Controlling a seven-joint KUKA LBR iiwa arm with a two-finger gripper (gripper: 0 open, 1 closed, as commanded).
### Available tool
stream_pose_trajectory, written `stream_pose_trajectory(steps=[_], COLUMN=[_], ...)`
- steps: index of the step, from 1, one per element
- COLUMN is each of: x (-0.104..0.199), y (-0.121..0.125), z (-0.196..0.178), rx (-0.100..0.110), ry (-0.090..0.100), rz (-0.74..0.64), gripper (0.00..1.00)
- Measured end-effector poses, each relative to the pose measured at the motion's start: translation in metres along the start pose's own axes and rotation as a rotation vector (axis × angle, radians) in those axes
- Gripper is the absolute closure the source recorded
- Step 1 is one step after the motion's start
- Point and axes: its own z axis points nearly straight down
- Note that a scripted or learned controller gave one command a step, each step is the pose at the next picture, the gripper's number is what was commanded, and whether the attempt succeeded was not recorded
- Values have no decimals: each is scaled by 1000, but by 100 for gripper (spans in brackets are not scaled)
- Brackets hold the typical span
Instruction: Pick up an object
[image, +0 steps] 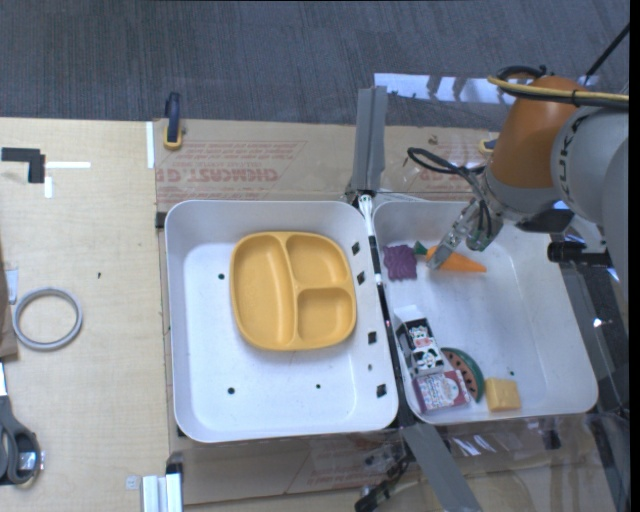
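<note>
Orange wedge (462, 263): lies in the right bin (545, 330), near its far edge, just below and touching the tip of the gripper (452, 246).
Fingers: they come down at a slant from the upper right and end right at the wedge's upper end; whether they are spread or clenched cannot be told, and the wedge cannot be seen between them.
Purple piece (400, 262): in the right bin's far left corner, just left of the wedge, with a small green bit beside it.
Near edge of right bin: a black-and-white printed carton (422, 348), a reddish packet (438, 390) lying over a green-rimmed round slice (470, 372), and a yellow block (502, 395) towards the near right.
Left bin (195, 330): holds a yellow divided plate (293, 290), three compartments, set towards the far middle.
Arm (545, 140): grey with an orange band, reaching in over the far right corner of the right bin.
Bench (80, 400): pale wood to the left, bearing a grey ring (45, 318); brown cardboard (250, 160) lies under the bins' far side, with a small yellow-and-blue clamp (173, 122) at its far edge.
Room: dark grey carpet (200, 50) beyond the bench.
</note>
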Motion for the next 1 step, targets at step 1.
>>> stream_pose_trajectory(steps=[1], x=[60], y=[41], z=[-104], rx=[7], ry=[5], rz=[244], gripper=[100])
